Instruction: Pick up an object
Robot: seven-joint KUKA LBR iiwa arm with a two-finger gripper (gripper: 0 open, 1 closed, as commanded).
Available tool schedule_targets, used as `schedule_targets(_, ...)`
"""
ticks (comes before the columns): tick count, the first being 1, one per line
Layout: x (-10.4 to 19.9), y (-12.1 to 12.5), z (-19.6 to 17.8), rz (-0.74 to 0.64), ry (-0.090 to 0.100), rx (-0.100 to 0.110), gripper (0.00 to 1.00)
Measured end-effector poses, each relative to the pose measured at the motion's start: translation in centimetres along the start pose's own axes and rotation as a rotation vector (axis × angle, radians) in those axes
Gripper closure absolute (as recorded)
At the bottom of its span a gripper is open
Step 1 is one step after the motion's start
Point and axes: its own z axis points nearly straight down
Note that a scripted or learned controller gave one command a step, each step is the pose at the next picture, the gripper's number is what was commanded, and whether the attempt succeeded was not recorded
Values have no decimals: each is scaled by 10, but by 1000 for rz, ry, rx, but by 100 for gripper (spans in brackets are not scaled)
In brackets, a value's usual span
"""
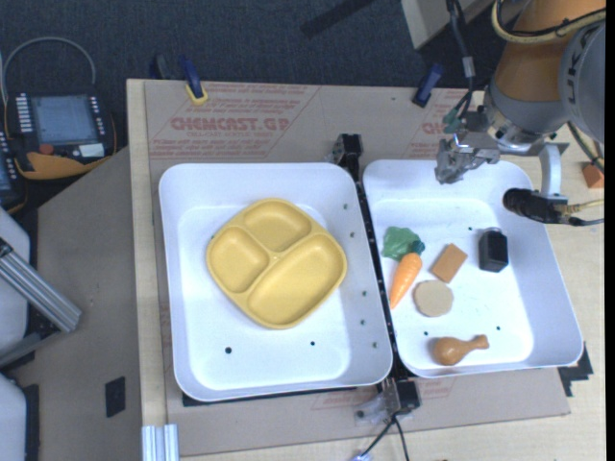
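The right bin (538, 344) holds several small items: a carrot (405, 276) with a green leafy piece (399, 242) at its top, a tan block (448, 262), a black block (493, 250), a pale round disc (433, 300) and a brown drumstick (457, 349). My gripper (453, 166) hangs over the bin's far edge, above and behind these items, with nothing seen between its fingers. It stands well apart from the carrot and the tan block.
The left bin (192, 353) carries a yellow divided plate (277, 261). A black clamp (347, 148) sits between the bins at the back. A black cylindrical part (531, 205) sticks out from the arm over the right bin's far right.
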Motion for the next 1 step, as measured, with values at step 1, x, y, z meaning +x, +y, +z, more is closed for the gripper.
schedule_targets(1,0,1,-21,0,0,0,100)
